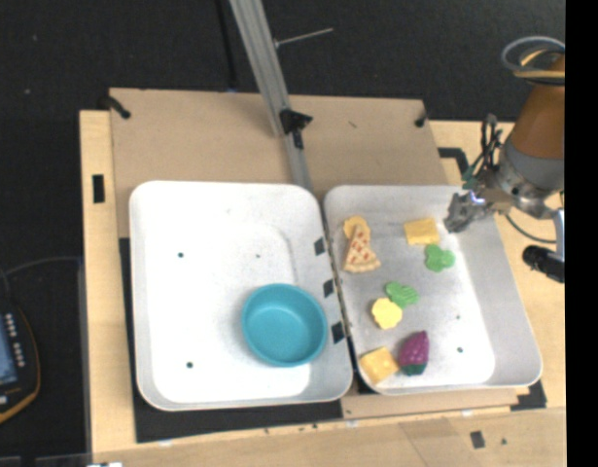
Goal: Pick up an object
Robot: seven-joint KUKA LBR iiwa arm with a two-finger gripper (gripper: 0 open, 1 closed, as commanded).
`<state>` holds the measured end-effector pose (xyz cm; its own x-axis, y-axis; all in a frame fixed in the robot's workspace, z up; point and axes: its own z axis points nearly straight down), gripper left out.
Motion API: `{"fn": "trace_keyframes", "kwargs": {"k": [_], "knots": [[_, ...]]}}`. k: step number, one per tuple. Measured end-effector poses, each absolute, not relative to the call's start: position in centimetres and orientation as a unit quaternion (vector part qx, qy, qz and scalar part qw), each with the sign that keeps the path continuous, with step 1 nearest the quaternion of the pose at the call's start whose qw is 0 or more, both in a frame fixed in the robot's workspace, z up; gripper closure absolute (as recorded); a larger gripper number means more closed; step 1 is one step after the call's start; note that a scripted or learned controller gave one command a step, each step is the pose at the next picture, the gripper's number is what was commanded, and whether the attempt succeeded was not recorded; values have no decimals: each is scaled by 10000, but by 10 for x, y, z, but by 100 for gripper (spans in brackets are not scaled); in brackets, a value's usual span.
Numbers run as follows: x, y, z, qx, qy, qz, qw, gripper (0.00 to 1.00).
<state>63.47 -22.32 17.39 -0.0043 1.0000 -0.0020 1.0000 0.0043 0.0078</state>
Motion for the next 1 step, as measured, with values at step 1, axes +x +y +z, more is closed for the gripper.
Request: {"fn": "trace_keyframes", "kwargs": {"k": [1], "knots": [[644,-223,220,7057,7085,4,18,100]]}}
